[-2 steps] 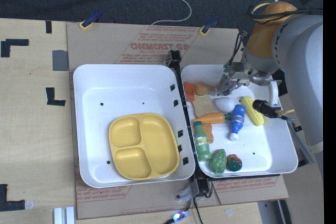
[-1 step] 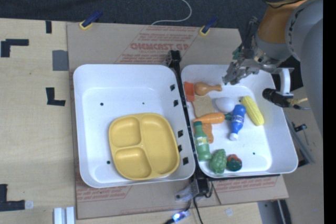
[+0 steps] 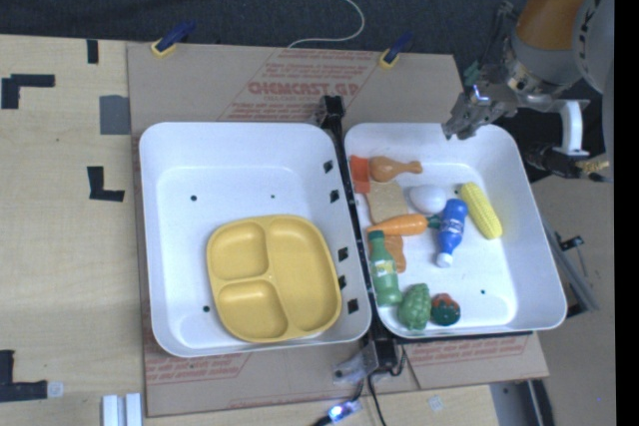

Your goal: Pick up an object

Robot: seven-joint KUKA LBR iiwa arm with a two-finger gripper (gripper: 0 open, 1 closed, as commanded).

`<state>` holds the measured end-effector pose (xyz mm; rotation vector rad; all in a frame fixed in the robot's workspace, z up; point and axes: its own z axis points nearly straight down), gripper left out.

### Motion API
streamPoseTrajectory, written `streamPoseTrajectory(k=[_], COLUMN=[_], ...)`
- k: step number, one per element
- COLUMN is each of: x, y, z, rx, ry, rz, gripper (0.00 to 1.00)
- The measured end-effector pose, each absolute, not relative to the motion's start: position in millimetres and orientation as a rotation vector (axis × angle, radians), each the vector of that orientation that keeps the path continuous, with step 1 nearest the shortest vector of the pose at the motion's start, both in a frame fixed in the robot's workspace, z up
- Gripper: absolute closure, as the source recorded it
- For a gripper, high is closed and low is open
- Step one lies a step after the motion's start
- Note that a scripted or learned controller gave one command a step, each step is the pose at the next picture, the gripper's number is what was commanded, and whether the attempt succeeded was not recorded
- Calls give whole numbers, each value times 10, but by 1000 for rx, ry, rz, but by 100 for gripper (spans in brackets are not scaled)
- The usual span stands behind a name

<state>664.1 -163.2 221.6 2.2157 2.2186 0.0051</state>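
The jaws' state I cannot tell; the gripper [image 3: 465, 123] hovers over the right white bin's [image 3: 529, 205] far edge. The yellow plastic corn cob [image 3: 480, 210] looks light, stiff, slippery; grip across its middle.

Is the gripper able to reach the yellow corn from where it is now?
Probably yes. The gripper is over the right bin's far rim, and the corn lies uncovered with nothing above it.
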Motion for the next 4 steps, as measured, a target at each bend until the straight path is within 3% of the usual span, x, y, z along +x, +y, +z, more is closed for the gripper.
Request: streamPoseTrajectory(k=[1,4], x=[6643,5539], y=[-1628,-419], z=[2245,2268], rx=[2220,2220], ry=[2223,2229], rz=[-1,-5], gripper=[100,100])
